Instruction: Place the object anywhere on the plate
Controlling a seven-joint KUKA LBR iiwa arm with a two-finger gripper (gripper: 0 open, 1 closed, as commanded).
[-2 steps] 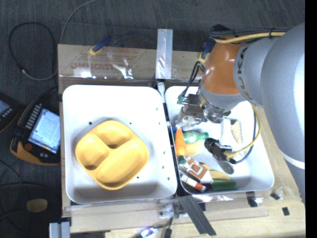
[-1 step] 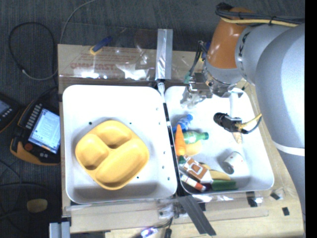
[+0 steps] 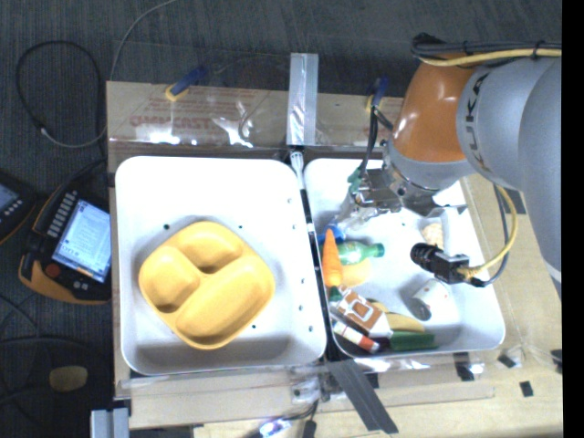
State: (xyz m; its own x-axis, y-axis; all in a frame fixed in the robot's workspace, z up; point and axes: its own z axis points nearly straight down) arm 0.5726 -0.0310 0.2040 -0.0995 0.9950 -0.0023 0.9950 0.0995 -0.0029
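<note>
Clutter [image 3: 374, 322] heaped at near edge of right bin [image 3: 474, 322]. End effector [image 3: 370, 194] hovered above; jaw state cannot be told. One item to be gripped squarely, carried left to plate [image 3: 205, 284].

A handheld control pad [image 3: 78, 245] with a lit blue screen lies on the dark carpet [image 3: 55, 26] left of the bench, a thin cable [image 3: 55, 89] looping above it. Crinkled clear plastic sheeting [image 3: 214, 117] lies along the bench's far edge, with a blue clip [image 3: 182, 84] on it and a silver tape strip [image 3: 303, 99] just beside it.
</note>
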